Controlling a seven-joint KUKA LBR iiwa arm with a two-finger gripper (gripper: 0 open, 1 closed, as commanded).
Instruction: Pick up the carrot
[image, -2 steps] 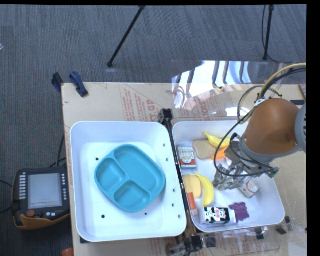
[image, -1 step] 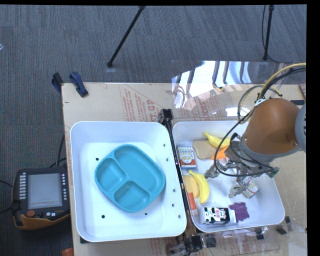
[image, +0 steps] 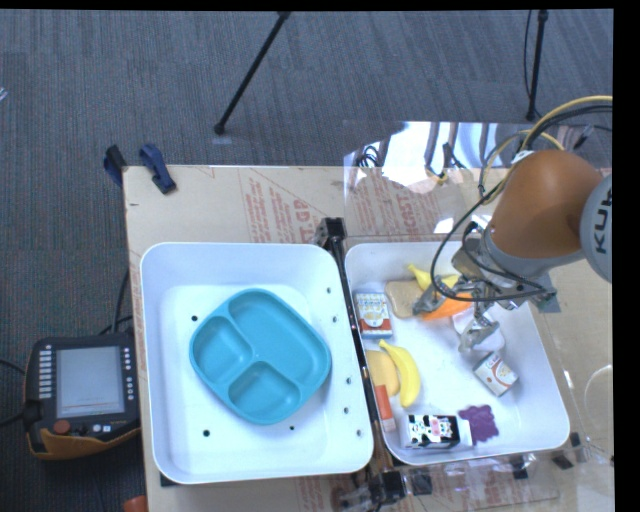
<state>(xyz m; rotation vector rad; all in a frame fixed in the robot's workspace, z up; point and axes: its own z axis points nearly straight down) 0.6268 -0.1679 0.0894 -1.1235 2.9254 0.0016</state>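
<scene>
The small orange carrot (image: 443, 305) lies in the right white plastic bin (image: 555, 400), long side pointing left and right, just left of the grey metal gripper (image: 478, 330), and I cannot tell its grip.

L white plastic bin (image: 160, 300) holds a blue three-part plastic plate (image: 260, 355) in its middle. R white plastic bin (image: 545, 350) sits just beside it. In R bin: yellow curved banana (image: 402, 370) near L wall, small black-and-white milk carton (image: 433, 431) at front, purple grape bunch (image: 481, 423) just R of carton, orange carrot (image: 443, 303) at back under arm.
</scene>
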